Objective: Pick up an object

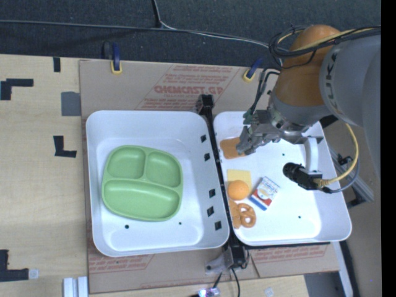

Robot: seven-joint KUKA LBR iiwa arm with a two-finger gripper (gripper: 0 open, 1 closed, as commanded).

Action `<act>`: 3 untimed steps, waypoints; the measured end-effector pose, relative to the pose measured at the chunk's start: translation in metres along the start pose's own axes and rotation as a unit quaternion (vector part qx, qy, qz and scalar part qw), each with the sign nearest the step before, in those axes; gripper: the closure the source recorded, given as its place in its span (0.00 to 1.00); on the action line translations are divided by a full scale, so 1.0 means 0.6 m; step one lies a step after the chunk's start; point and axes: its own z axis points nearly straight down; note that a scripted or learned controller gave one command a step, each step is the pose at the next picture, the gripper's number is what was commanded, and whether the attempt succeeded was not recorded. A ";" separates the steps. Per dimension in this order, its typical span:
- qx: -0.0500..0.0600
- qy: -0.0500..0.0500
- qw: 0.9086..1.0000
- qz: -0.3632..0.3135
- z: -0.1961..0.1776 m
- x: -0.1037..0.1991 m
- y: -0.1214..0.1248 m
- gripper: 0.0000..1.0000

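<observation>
Right bin: orange slice beside fingers

We count two white bins: the left bin and the right bin. We see one green divided plate, one orange ball, one pretzel, one yellow slice, one small packet, and one tan piece.

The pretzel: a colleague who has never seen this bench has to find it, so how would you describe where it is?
Look at the right-hand white bin, along its left wall near the front corner. The pretzel lies there, just below a round orange ball and a yellow square. It is the one brown twisted loop with holes through it; the small packet beside it is flat, white, red and blue.
</observation>
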 end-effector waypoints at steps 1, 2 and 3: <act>-0.001 0.000 1.000 -0.001 0.000 0.087 -0.027 1.00; -0.001 0.000 1.000 -0.001 -0.018 0.170 -0.080 1.00; 0.000 0.000 1.000 -0.001 -0.023 0.236 -0.122 1.00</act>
